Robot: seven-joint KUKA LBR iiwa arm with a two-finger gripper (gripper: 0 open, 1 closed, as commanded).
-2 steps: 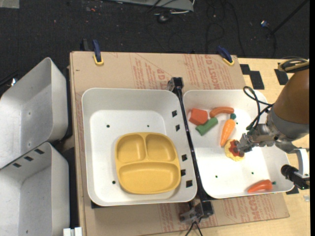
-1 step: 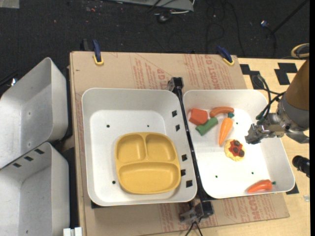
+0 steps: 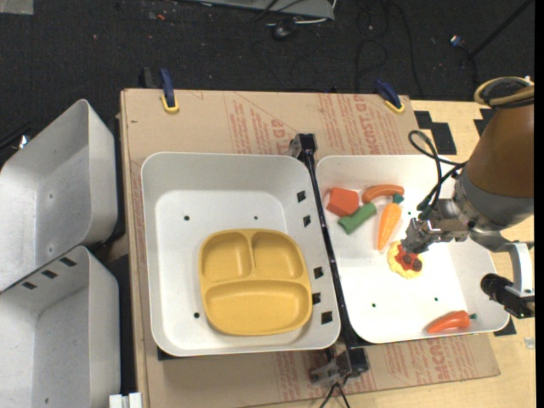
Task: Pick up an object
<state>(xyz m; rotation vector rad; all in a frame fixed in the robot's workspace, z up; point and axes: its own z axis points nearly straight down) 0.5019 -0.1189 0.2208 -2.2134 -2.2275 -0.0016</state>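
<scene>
You are looking at a robotics lab, not a home or a shop. The bench (image 3: pixel 255 109) is a bare printed board held by blue-and-yellow clamps (image 3: pixel 169 92) at its far edge. Two white bins (image 3: pixel 161 185) sit on it side by side. Loose black cables (image 3: pixel 374 53) trail across a dark speckled floor (image 3: pixel 68 49) beyond. Spare grey bins (image 3: pixel 51 185) are stacked at the left.
</scene>
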